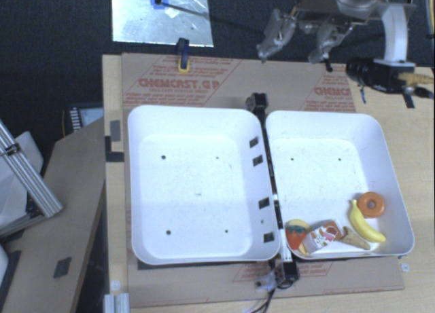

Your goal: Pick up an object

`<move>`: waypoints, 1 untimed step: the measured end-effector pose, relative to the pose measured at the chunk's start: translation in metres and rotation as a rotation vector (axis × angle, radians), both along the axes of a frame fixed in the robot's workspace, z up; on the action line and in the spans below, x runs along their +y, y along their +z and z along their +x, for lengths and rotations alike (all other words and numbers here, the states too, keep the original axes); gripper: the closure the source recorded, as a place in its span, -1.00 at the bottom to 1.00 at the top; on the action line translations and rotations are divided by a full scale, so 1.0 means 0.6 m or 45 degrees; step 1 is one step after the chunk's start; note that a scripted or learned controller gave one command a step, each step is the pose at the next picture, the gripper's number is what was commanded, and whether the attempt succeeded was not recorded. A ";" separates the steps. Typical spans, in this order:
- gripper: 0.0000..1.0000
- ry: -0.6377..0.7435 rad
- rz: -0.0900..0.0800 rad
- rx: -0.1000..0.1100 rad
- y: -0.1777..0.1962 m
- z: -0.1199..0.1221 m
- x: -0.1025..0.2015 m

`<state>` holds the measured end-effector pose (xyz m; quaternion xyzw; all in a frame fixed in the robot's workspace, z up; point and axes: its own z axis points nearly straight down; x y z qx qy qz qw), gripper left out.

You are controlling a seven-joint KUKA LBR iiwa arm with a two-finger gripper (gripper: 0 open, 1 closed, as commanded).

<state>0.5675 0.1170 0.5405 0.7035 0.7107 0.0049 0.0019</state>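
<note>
Nearest the camera: small cluster of toy food in the front corner of the right bin [380, 142]. Contents: yellow banana [365, 223], orange doughnut-like ring [371, 204] touching the banana's upper end, a red-and-orange round piece [296, 233] against the centre divider, a white packet with red print [322, 235] beside it, and a tan wedge [355, 240] between packet and banana. All lie flat and packed close, several touching. Left bin [146, 169] has bare white floor.

Gripper [295, 41] hangs high beyond the far edge of the bins, over the cardboard-covered bench [285, 77]. Fingers spread apart, nothing between them.

Step, as I judge it: approach not begun. Next move calls for travel toward the front corner, then descent onto one piece. Banana looks the easiest target; crowding and the bin wall could foul the fingers.
</note>
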 end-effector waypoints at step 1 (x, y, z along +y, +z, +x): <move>-1.00 -0.002 -0.003 0.011 -0.008 -0.092 0.046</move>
